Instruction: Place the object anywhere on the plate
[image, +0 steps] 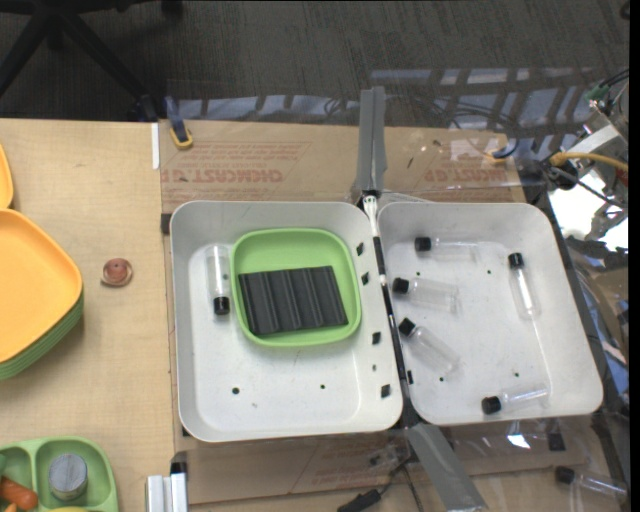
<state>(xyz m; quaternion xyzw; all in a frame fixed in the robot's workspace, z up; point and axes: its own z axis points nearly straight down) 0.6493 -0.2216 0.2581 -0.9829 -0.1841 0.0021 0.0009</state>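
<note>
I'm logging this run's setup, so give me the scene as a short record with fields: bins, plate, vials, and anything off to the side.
left bin: holds the green plate and one vial
green plate: square, in the upper half of the left bin, with a dark ribbed slab lying on it
vial in left bin: clear, black cap, lying just left of the plate, not on it
right bin: five clear black-capped vials, scattered, lying flat
bench left side: stacked orange plates, small reddish disc
</note>
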